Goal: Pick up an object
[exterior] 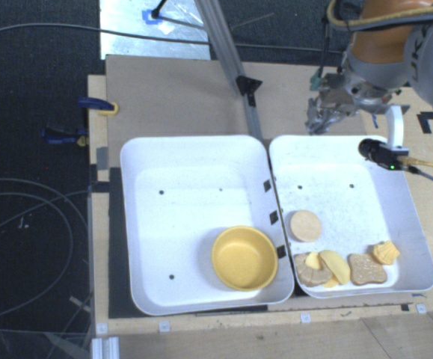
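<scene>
Arm reaches in from upper right; gripper [322, 118] hangs above far rim of right bin [328, 142], pointing down

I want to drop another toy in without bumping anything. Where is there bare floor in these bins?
Left bin: everything behind and left of the yellow bowl is bare. Right bin: the far half, behind the round cracker, is free. Its near edge is crowded with the banana, toast and other small food pieces.
</scene>
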